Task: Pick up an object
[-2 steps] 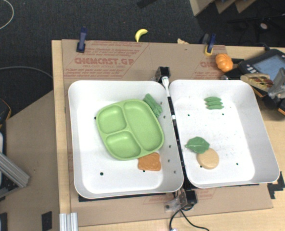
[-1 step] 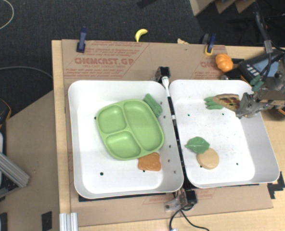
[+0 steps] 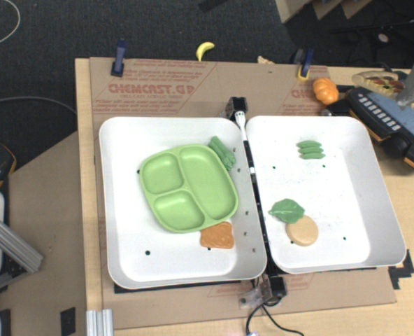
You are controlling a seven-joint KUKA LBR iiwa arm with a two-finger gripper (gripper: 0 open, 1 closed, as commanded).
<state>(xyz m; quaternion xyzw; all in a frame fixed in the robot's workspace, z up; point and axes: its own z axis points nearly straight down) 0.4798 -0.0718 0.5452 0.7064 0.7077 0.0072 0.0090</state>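
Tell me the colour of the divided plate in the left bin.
The divided plate is light green, seen plainly in the camera view.

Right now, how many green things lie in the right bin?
2: a ridged green piece near the far side, and a green leaf nearer, touching a tan disc.

- Left bin (image 3: 116, 187): green divided plate (image 3: 188, 187) fills the middle; bare floor along the left wall.
- Right bin (image 3: 375, 187): open floor at right, beyond the green leaf (image 3: 287, 209).
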